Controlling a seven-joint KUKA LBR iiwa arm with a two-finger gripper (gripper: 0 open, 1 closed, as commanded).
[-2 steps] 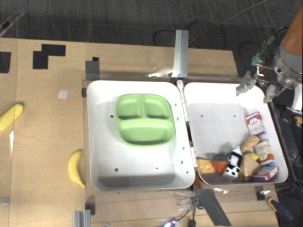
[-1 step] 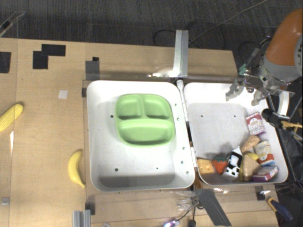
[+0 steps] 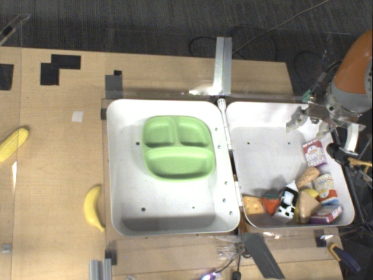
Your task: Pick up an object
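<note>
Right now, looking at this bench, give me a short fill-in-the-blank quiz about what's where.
1. The green plate lies in the ____ bin.
2. The pile of small toys sits in the right bin's ____ right corner.
3. The banana lies ____ the bins, on the bench.
4. The green plate has ____ compartments.

Missing words: left; near; outside; three

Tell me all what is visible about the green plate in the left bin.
The green plate is a light green tray with rounded corners, seemingly plastic with a matte look. It has three compartments: two small ones on the far side and one wide one on the near side, all empty. It lies flat and upright on the floor of the left bin, toward the far side, slightly rotated. Nothing else touches it.
</note>
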